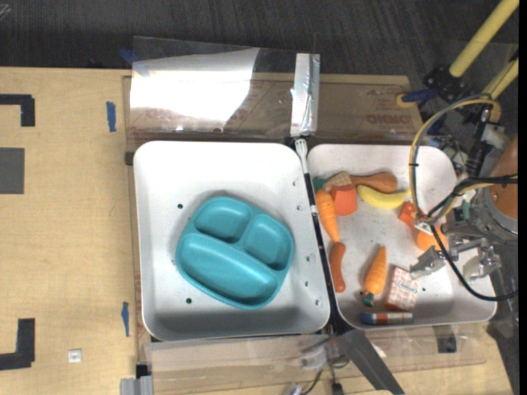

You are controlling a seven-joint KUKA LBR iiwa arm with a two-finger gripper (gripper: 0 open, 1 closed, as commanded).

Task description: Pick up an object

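Camera view first, taking the small printed box (403, 288) in the right bin (366, 179) as my landmark. My gripper (451, 252) hangs just right of that box and a little above it, low over the bin floor among loose cables; I cannot tell how it is set. I see nothing held. A carrot (375, 271) lies just left of the box, a marker (385, 318) just below it, and a banana (385, 197) sits well above. The teal divided plate (235, 249) lies far left, in the other bin. I judge the risk is clipping the box edge, or nudging it into the carrot.
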